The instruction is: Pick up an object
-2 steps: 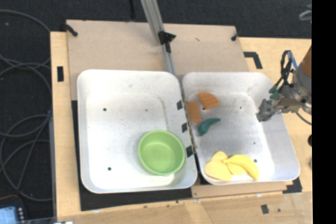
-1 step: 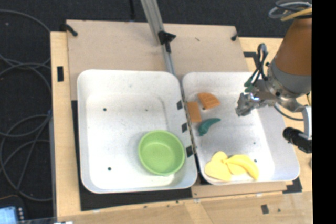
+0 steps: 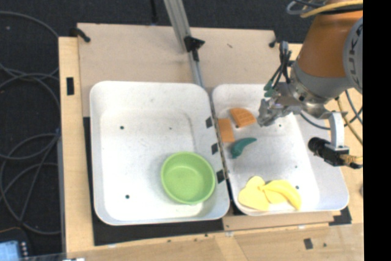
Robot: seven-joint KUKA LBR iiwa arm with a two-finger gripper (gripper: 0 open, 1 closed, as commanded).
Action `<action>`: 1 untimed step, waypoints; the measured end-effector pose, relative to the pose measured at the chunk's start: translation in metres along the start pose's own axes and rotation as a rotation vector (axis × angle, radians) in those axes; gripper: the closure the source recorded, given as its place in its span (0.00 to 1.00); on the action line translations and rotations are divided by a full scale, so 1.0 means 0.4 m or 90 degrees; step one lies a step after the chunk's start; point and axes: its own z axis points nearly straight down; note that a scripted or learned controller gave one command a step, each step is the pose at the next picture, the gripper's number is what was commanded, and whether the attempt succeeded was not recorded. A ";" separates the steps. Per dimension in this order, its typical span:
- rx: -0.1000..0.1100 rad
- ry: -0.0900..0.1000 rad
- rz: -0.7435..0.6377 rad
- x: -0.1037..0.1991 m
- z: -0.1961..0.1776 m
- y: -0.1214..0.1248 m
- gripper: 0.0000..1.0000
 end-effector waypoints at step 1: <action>0.000 0.001 0.000 0.096 -0.006 0.060 1.00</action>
